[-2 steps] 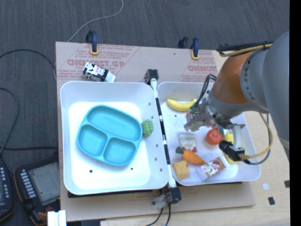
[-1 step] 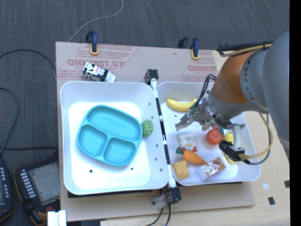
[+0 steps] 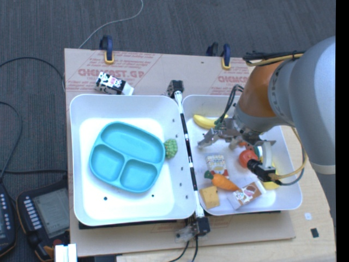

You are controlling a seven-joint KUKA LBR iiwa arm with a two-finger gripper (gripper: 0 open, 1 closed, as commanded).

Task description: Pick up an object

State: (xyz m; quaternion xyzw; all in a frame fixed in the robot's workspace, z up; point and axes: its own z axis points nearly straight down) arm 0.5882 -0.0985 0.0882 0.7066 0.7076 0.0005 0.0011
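**Gripper low in the right bin**

You had the gripper (image 3: 218, 138) spread open in the right bin (image 3: 289, 201), grasping nothing, beside the banana (image 3: 204, 121). The carrot (image 3: 223, 182) lay nearer; a blue tray (image 3: 126, 156) sat left.

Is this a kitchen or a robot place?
Probably a robot lab, not a kitchen. A robot arm reaches over two white bins clamped to a board, and the carrot and banana look like toys.
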